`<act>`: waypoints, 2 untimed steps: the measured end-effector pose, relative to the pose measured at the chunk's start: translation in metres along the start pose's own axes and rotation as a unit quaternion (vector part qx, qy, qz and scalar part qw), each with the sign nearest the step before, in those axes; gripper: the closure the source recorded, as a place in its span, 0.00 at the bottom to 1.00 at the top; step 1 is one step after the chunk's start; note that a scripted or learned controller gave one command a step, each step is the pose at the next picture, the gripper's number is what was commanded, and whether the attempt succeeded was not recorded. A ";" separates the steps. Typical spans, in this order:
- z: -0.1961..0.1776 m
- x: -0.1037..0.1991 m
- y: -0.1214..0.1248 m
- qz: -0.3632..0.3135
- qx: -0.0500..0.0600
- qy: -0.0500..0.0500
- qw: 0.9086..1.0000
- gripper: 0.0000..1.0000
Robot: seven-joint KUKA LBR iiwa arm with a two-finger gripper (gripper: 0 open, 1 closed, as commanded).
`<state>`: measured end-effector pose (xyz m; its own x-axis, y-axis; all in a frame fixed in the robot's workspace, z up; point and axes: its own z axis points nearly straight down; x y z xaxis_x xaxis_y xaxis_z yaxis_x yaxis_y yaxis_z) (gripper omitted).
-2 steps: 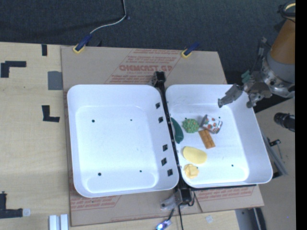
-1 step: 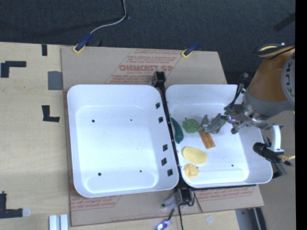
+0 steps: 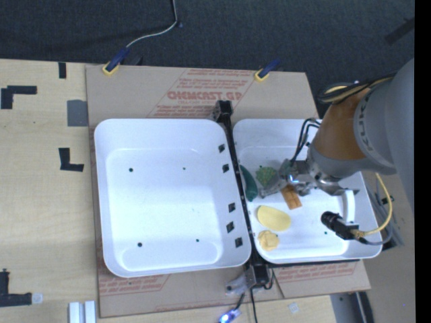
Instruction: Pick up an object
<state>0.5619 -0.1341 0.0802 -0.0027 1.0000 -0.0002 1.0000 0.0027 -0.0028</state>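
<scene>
We see the left bin on the desk, sitting on a cardboard sheet. In the right bin, near the divider: a dark green piece, a small green leafy object, a pale yellow oval and a smaller yellow lump at the front edge. The gripper is low in the right bin, just beside an orange block. We can't tell whether the jaws are clenched or released. The arm comes in from the right.
</scene>
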 end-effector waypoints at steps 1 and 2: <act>-0.015 -0.002 0.001 0.001 -0.002 -0.001 1.000 1.00; -0.109 0.053 -0.035 -0.001 -0.003 0.001 1.000 1.00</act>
<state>0.5272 -0.0808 0.1895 -0.0057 1.0000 0.0015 1.0000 0.0057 0.0035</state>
